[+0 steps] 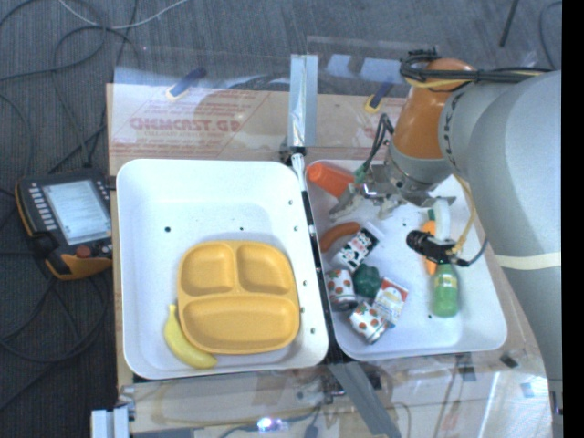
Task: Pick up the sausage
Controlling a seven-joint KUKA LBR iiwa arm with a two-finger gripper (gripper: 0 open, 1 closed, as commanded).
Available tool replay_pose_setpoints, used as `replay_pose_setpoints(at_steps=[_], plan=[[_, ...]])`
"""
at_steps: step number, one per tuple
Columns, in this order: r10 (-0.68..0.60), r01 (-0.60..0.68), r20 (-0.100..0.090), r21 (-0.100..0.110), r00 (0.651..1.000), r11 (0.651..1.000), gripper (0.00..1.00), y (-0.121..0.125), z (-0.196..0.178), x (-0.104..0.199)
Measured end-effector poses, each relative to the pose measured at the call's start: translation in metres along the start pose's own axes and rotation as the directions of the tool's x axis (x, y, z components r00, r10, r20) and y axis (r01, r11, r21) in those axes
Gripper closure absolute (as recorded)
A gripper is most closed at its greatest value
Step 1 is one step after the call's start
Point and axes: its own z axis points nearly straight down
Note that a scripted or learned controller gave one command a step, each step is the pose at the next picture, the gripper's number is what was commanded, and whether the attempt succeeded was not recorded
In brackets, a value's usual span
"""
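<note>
The sausage point(334, 234) is a short reddish-brown curved piece lying in the right bin point(484, 336) against its left wall. My gripper point(365, 204) hangs in the upper part of that bin, just above and to the right of the sausage. Its fingers point(344, 208) are spread apart with nothing between them, so it is open. A bright orange rounded item point(328, 178) lies directly left of the gripper, near the bin's top left corner.
Below the sausage sit a black-and-white can point(359, 245), a dark green item point(368, 279) and several red-and-white cans point(368, 321). A green bottle point(444, 295) lies at the right. The left bin point(146, 199) holds a yellow divided plate point(239, 297) and a banana point(182, 343).
</note>
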Motion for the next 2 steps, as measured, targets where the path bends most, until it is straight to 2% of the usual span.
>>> replay_pose_setpoints(at_steps=[1,2], plan=[[-0.104,0.104,-0.007,0.025,0.995,0.994,0.00,0.0125,0.0012,-0.0040],[-0.210,0.211,-0.004,0.019,0.978,0.977,0.00,0.0154,0.0012,-0.0047]])
